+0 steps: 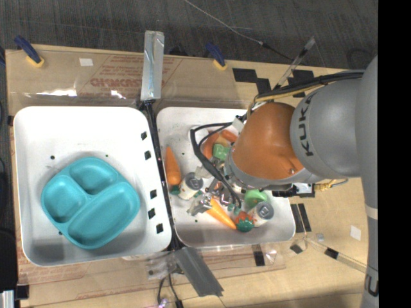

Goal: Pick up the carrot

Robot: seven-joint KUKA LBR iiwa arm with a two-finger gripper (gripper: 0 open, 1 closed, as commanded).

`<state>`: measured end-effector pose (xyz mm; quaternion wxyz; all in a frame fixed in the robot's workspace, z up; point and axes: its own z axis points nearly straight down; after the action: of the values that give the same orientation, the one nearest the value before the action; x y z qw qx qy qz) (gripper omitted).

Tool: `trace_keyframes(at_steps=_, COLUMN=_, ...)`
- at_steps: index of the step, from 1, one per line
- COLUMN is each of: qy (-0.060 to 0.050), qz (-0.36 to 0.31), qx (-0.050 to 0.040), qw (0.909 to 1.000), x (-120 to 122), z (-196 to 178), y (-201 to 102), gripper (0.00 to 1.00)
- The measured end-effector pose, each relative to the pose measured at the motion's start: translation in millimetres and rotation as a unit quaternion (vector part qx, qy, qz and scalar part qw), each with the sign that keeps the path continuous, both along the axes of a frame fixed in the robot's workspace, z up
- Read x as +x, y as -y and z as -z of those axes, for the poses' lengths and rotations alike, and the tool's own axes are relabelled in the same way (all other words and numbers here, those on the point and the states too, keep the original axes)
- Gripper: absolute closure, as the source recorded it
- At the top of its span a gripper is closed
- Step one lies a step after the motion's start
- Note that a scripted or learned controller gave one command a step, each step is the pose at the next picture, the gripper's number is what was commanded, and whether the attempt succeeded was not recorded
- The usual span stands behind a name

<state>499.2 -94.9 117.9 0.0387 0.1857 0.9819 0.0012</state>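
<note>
Arm (334, 130): reaching in from the right, orange band (266, 140) hanging over the right bin (168, 122).
Fingers (215, 196): down low among the clutter in that bin's middle; whether they are released or clenched cannot be told from here.
Carrot (172, 166): lying along the right bin's left wall, tip pointing up the frame, just left of the fingers and apart from them.
Second carrot (220, 216): slanted near the bin's front edge, just below the fingers.
Left bin (38, 124): a teal plate (90, 201) with compartments rests inside.
</note>
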Motion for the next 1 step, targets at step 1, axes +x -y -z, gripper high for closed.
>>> trace_keyframes(at_steps=1, qy=-0.001, qz=0.022, qx=0.002, qw=0.9997, x=1.9, z=0.2, y=0.2, gripper=0.0)
